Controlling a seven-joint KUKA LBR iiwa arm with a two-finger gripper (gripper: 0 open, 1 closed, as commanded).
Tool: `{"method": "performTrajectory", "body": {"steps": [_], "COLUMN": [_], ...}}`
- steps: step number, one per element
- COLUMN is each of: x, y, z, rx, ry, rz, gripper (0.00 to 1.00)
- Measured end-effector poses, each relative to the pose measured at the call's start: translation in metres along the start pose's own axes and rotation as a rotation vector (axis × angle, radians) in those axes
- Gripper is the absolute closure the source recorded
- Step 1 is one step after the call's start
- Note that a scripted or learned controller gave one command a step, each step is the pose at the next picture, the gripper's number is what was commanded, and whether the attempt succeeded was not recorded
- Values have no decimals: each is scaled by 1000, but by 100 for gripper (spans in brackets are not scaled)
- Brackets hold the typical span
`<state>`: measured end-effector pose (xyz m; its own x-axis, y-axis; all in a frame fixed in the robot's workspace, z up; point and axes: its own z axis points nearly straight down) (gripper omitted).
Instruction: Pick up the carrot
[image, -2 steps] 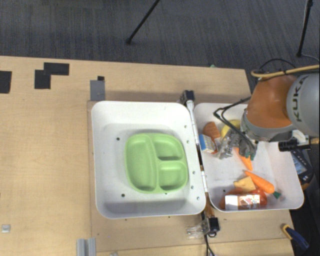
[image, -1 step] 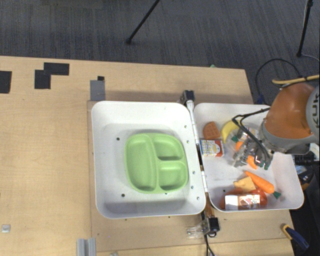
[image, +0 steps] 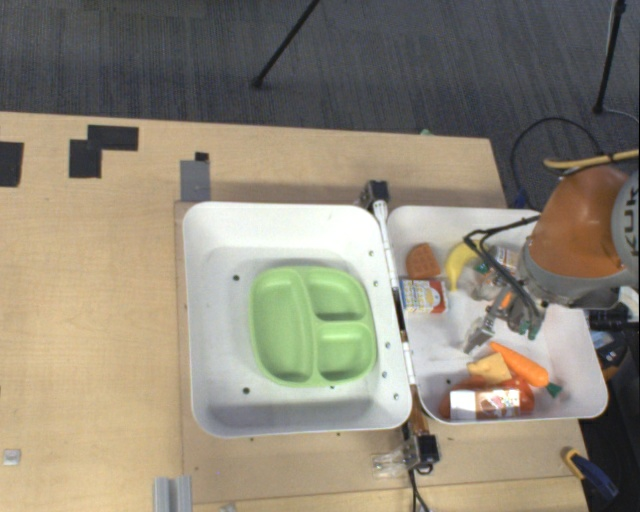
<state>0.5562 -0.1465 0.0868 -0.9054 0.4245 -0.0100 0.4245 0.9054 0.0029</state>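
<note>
The carrot (image: 522, 366) is orange with a green stub at its lower right end. It lies slanted in the right bin (image: 580, 345), near the front wall. My gripper (image: 500, 333) hangs just above and to the left of the carrot's thick end. Its fingers are spread open with nothing between them. One fingertip (image: 476, 341) points down toward the bin floor beside a tan wedge (image: 487, 371). The carrot rests against that wedge and a bottle.
The right bin also holds a red-labelled bottle (image: 487, 403) at the front, a banana (image: 458, 266), a brown lump (image: 423, 260) and a small carton (image: 422, 295). A green divided plate (image: 312, 325) lies in the left bin (image: 215, 300). Cables loop by the arm's wrist.
</note>
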Motion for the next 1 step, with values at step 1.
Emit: {"method": "performTrajectory", "body": {"steps": [1], "x": [66], "y": [16], "z": [-3], "rx": [-2], "ry": [-17], "rz": [-469], "gripper": [0]}}
